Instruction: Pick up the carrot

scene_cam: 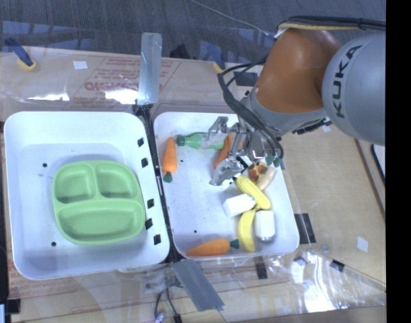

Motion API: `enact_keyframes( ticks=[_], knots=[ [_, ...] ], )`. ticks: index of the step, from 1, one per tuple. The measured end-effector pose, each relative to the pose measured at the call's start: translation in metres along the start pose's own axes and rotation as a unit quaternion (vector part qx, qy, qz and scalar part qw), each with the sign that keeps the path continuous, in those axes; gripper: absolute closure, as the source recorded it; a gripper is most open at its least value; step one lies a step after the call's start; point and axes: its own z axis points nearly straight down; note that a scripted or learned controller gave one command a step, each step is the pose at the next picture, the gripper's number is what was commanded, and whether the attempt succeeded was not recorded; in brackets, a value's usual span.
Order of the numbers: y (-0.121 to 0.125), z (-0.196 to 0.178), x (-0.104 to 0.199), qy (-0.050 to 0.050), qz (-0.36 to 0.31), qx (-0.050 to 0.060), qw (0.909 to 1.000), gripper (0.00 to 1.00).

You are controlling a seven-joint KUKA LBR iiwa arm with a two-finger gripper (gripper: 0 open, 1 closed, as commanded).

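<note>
Three carrots lie in the right bin (192, 210). One carrot (169, 156) rests upright along the left wall, with its green end down. A second carrot (208, 247) lies along the front wall. A third carrot (225, 151) lies slanted under my gripper (222, 150). The gripper is low over the bin's back right part and open. One metal finger (220, 125) stands behind this carrot and the other one is in front of it. I cannot tell whether they touch it.
Two yellow bananas (253, 190) (245, 231), two white blocks (237, 204) (264, 225) and a small green item (190, 140) crowd the bin's right side and back. A green divided plate (97, 200) sits in the left bin (20, 180).
</note>
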Motion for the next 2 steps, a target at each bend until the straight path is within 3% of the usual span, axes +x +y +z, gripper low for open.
enact_keyframes(
  ticks=[1,2],
  knots=[
    [0.006,0.135,-0.014,0.006,0.098,-0.001,0.9952,0.00],
    [0.000,0.142,-0.061,-0.001,0.177,0.000,0.9843,0.00]
  ],
)
